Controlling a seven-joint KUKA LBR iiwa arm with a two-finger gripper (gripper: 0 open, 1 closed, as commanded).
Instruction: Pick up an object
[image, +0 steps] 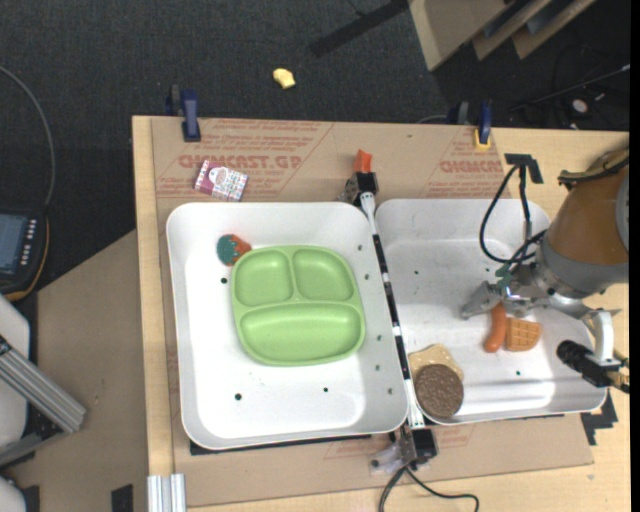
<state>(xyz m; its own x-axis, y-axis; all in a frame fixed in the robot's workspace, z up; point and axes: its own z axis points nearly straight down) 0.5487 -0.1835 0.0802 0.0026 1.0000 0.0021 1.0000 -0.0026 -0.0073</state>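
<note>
Gripper (503, 297) low in right bin (440, 240), finger state unclear, beside orange toy (496, 328), green divided plate (296, 303) in left bin (200, 330)

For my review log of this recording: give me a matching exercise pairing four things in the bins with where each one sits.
Things:
1. green divided plate
2. small round red-and-green object
3. brown round object
4. orange waffle-like piece

Places:
A. right bin, near front-left corner
B. left bin, middle
C. right bin, below the gripper
D. left bin, by the plate's back-left corner

Pairs: 1-B, 2-D, 3-A, 4-C
</note>
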